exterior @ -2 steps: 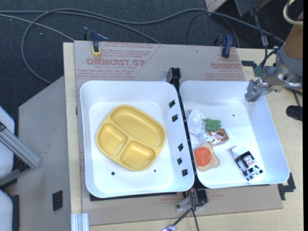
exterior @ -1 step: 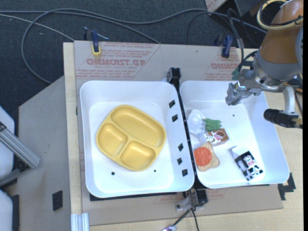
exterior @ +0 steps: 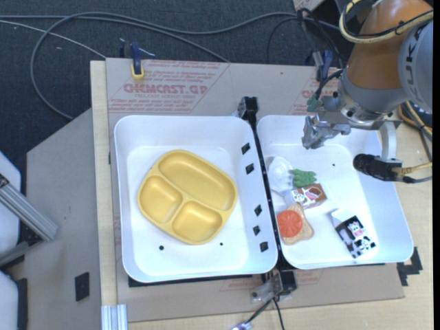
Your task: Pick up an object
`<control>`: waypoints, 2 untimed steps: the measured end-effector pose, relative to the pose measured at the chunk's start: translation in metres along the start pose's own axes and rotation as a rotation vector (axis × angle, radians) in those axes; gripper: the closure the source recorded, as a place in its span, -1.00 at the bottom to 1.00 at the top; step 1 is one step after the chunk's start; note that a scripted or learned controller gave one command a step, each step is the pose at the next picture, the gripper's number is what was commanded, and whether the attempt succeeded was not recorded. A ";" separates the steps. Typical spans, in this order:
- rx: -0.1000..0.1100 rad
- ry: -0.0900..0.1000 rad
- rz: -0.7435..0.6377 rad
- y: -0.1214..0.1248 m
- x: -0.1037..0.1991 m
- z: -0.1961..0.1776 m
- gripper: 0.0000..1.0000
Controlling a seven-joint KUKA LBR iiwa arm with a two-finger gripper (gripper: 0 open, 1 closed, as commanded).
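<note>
Clutter in right bin (exterior: pixel 385 205) — green toy (exterior: pixel 303 178), tomato sandwich (exterior: pixel 294 225), cow-pattern block (exterior: pixel 355 235); yellow tray (exterior: pixel 187 195) in left bin (exterior: pixel 130 184). Gripper (exterior: pixel 316 134) above, apart from green toy, apparently holding nothing; finger state unclear.

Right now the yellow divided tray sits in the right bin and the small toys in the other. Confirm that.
Not quite. The camera view shows the yellow divided tray in the left bin; the small toys lie in the right bin.

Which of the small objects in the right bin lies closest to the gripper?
The clear plastic piece, just left of the green toy. It lies nearest the gripper; the tomato slice toy and black-and-white item lie farther away.
</note>
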State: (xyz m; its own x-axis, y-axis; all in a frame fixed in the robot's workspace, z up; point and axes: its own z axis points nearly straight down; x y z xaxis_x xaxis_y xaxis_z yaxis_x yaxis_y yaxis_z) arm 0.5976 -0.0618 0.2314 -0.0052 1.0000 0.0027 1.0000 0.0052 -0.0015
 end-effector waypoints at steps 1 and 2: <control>0.002 0.001 -0.001 -0.017 0.060 -0.001 1.00; 0.001 -0.001 0.000 -0.015 0.115 0.006 1.00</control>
